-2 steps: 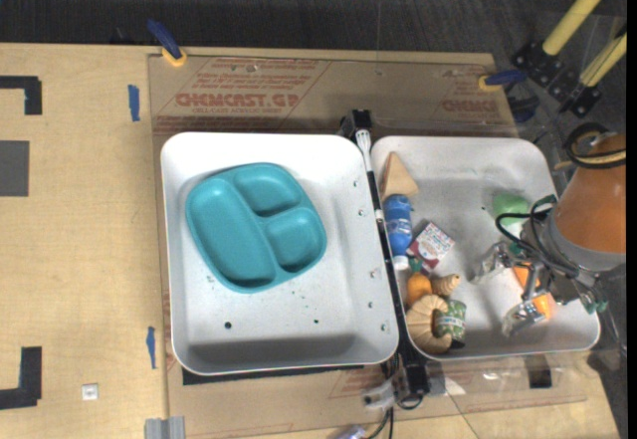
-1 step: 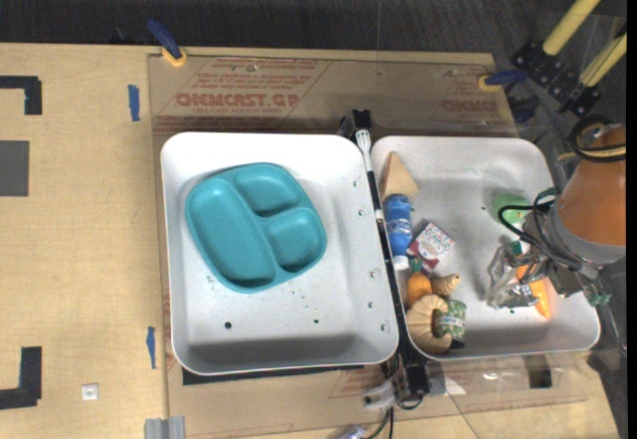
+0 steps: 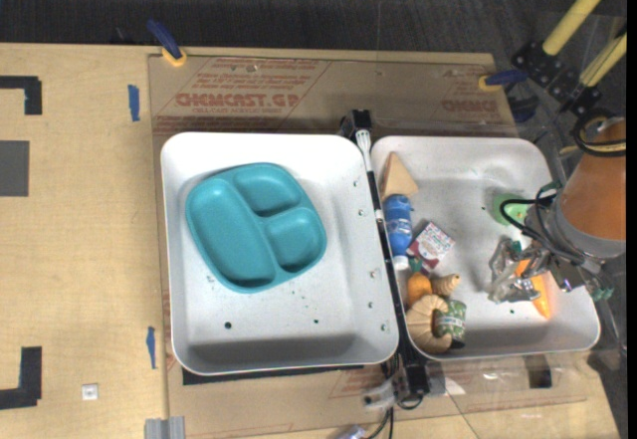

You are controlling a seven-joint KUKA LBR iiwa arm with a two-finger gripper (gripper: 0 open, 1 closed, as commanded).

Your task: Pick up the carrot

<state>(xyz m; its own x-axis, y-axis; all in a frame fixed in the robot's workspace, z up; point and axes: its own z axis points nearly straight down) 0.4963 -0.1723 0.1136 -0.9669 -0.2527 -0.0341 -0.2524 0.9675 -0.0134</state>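
Note:
The carrot [image 3: 541, 296] shows as a small orange piece near the right bin's [image 3: 468, 163] front right corner, partly hidden by the arm. My gripper [image 3: 510, 280] is low inside that bin, right beside the carrot's left end and touching or nearly touching it. From this angle I cannot make out whether the carrot is in its grasp. The arm's orange band [image 3: 597, 193] hangs over the bin's right rim.
Along the right bin's left side lie a tan wedge [image 3: 396, 176], a blue bottle [image 3: 398, 224], a small packet [image 3: 434, 242] and a cluster of toy foods [image 3: 434, 308]. A green item [image 3: 508, 209] is behind the gripper. The left bin [image 3: 199, 328] holds a teal divided plate [image 3: 257, 224].

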